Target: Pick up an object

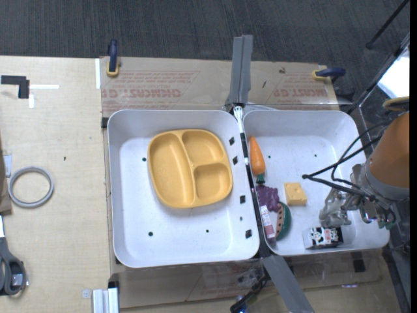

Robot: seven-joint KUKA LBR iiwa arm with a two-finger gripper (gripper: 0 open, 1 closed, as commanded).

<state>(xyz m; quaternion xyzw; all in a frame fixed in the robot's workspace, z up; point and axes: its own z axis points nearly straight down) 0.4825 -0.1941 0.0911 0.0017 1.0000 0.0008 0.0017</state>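
In the right bin [313, 135] an orange carrot [257, 156] lies along the left wall. Below it sit a purple bunch of grapes [267, 196] and a watermelon slice [282, 220], close together. A yellow cheese cube [295, 193] rests near the bin's middle. My gripper [333, 212] hangs low over the bin's right front part, to the right of the cheese cube and apart from it. Nothing is visibly held in it.
The left bin [130, 233] holds a yellow divided plate [190, 168]. A grey tape ring [29, 186] and scissors [11, 272] lie on the bench at the far left. A raised divider [242, 149] separates the bins. Cables run from the arm over the right bin's right side.
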